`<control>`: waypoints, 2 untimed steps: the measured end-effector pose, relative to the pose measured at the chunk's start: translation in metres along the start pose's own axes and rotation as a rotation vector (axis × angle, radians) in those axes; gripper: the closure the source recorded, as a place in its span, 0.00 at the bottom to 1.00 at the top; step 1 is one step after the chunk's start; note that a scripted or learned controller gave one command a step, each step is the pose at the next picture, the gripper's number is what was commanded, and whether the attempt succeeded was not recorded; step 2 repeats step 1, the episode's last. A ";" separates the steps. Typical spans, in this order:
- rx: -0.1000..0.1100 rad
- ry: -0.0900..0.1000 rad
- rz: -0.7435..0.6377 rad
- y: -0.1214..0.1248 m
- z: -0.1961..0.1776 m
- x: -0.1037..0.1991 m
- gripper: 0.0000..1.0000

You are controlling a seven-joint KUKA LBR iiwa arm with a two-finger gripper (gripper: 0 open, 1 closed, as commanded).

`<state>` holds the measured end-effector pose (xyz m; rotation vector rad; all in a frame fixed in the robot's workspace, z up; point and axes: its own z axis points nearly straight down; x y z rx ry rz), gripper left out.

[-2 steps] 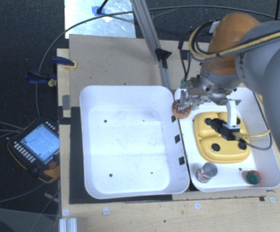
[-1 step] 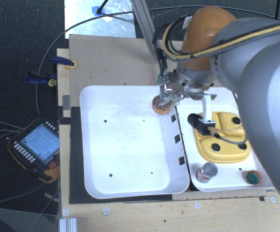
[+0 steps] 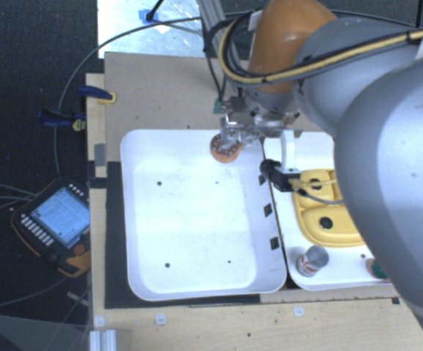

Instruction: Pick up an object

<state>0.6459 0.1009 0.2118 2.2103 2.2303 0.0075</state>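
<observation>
The claw [image 3: 229,134] sits right over a small brown disc [image 3: 225,151] (left bin's far edge) — grip unclear.

Small round brownish object [image 3: 225,149], disc-like, at upper centre of frame, over the far rim of the left bin [image 3: 189,218].

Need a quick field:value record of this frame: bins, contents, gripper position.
left bin: white, shallow; a small round brown object sits at its far edge
right bin: white; holds a yellow object, a small can near the front, and something green mostly hidden by the arm
gripper: directly above the brown object, at the far edge of the left bin
grasp: cannot tell from this view whether anything is held
off-bench: handheld controller with lit screen on the floor at left
</observation>
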 end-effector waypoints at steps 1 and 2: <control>0.002 -0.002 0.003 -0.001 0.001 -0.003 0.00; 0.002 -0.002 0.003 -0.001 0.001 -0.003 0.00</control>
